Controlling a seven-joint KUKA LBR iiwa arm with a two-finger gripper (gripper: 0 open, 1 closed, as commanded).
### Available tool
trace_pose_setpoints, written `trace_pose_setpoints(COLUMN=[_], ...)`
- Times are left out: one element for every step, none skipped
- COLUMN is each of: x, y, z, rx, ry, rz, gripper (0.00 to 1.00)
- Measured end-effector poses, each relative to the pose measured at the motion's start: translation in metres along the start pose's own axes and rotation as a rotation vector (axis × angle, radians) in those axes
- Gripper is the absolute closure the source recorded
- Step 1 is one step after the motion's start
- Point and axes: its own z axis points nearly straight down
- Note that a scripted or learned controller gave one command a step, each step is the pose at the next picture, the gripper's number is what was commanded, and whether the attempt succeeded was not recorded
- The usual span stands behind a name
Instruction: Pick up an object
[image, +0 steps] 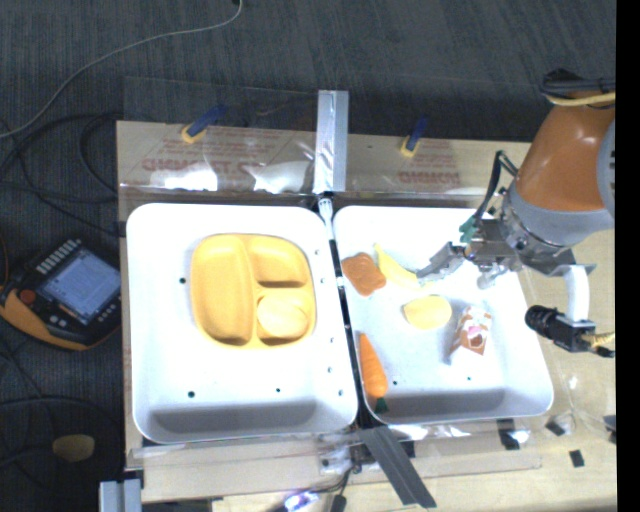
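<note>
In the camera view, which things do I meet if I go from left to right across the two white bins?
Yellow divided tray → carrot → orange piece → pale yellow round piece → small packet. The gripper hangs above the right bin.

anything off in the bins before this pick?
One thing: the carrot lies against the right bin's left wall, its lower end up by the rim. The yellow tray sits flat in the left bin.

No legible text; red print on backboard too blurred.
</note>
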Motion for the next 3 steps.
trace_pose_setpoints(x=[-0.008,0.039,0.000], y=[0.068,0.027,0.018], z=[0.138,0.062,0.100], rx=[0.000,0.000,0.002], ry=[-0.001,-0.001,0.000], rz=[0.149,-0.032,0.286], gripper=[0.00,0.00,0.00])
